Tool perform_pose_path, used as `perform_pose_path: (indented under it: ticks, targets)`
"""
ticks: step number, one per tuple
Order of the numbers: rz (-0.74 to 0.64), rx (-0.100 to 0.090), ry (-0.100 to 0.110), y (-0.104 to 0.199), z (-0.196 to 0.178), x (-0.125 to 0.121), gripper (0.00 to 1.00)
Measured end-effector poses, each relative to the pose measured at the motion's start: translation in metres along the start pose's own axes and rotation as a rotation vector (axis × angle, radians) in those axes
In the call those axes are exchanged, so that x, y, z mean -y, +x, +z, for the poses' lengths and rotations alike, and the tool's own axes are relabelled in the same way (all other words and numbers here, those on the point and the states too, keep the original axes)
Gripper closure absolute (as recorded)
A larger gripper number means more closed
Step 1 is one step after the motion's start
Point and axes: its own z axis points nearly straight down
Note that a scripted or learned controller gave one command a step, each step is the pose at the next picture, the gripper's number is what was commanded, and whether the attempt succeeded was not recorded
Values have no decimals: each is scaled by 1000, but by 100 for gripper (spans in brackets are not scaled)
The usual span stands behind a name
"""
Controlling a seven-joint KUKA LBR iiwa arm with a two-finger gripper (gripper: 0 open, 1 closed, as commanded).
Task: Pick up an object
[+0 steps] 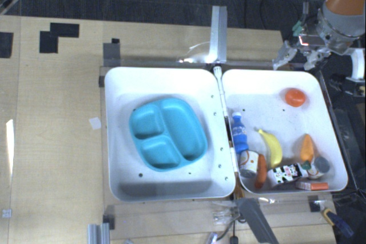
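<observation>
you are looking down at the gripper (299, 56), hanging released above the right bin's (269, 83) far edge. a small orange ball (295, 97) is sitting near that bin's far right corner; likely light, smooth; pinch across its middle.

Light: bright, even, from overhead | Shadows: soft, short, along the near inner wall of the left bin (114, 140) and under the blue plate (167, 132) | Glare: mild sheen on the right bin (257, 86) floor (whites near clipping) | Focus: slightly soft overall; small items grainy | Distortion: slight at edges
</observation>
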Motion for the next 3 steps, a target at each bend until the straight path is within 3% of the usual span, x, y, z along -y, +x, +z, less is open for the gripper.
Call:
perform_pose_path:
  ticks: [1, 2, 3]
  targets:
    - [224, -1, -1, -5, 178, 58, 0]
    - [102, 0, -11, 13, 183, 113, 0]
    - [99, -2, -18, 15, 171, 110, 100]
